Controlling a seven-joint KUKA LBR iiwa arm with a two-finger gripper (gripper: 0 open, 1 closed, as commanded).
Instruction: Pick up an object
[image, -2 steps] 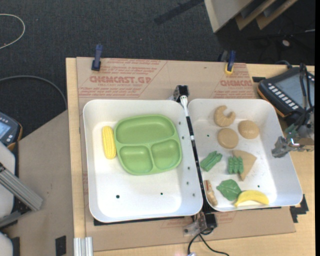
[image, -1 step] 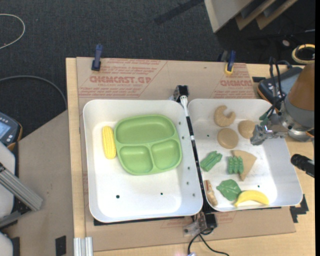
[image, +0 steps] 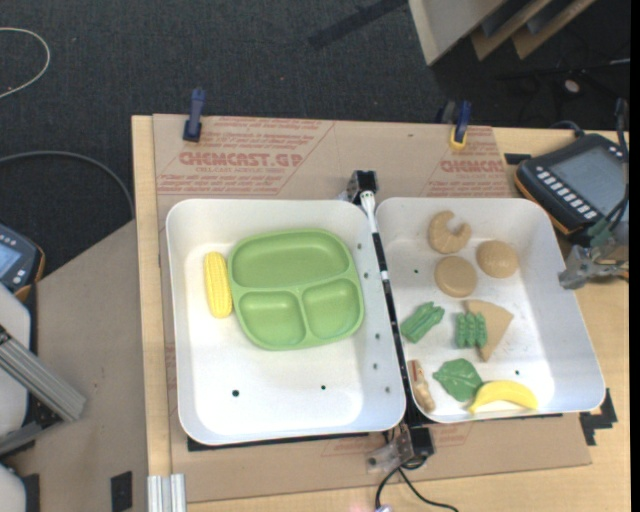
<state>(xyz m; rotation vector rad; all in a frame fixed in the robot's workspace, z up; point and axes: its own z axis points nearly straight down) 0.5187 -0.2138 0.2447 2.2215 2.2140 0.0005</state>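
Note:
The left bin (image: 200, 380) holds a green divided plate (image: 295, 288) and a yellow corn cob (image: 217, 283) lying along the plate's left side. In the right bin (image: 560, 330) lie several toy foods. At the back are a tan curved piece (image: 447, 232) and two round tan biscuits (image: 497, 259) (image: 455, 276). In the middle are green pea pods (image: 422, 321) and a green piece (image: 470, 328) against a tan wedge (image: 495, 320). At the front are a green leaf (image: 458, 378), a yellow banana (image: 503, 396) and a small brown-and-white item (image: 420, 386).
Both bins rest on a brown cardboard sheet (image: 300, 150) held by two clamps (image: 193, 115) (image: 460, 125). A dark hand-held controller (image: 575, 180) lies at the right edge, with a grey metal piece (image: 590, 265) just beside the right bin's rim.

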